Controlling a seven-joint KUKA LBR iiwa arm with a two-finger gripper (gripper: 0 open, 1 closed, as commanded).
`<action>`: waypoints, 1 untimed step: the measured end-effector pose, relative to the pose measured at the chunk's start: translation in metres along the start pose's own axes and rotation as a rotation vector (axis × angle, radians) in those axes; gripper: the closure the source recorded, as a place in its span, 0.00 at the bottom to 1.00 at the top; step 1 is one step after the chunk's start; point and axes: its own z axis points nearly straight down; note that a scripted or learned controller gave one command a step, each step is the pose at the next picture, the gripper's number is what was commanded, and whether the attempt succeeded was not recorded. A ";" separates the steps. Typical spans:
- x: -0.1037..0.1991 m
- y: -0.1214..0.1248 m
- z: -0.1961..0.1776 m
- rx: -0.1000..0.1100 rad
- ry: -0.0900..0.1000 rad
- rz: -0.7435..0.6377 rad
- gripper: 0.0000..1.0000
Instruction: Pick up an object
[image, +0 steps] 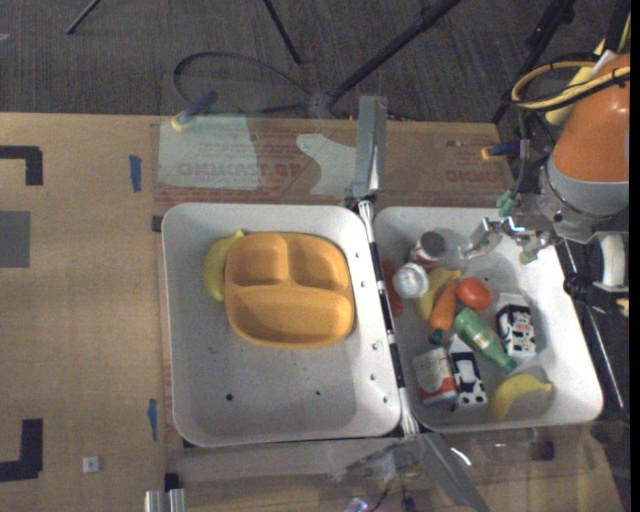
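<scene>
The pick has not begun: nothing is lifted. The gripper (512, 238) hovers over the upper right of the right bin (585, 385); whether it is apart or together cannot be told. Toys crowd that bin; a grey can (433, 246) lies just left of the gripper, a tomato (474, 293) just below.

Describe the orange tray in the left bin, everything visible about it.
The orange tray is a divided plate with rounded corners, looking like smooth plastic: one large compartment in front, two smaller ones behind. It lies flat, right side up, in the upper half of the left bin. A yellow banana-like piece pokes out from under its left edge.
</scene>
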 end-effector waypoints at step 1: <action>0.000 0.000 0.000 0.000 0.000 0.000 0.00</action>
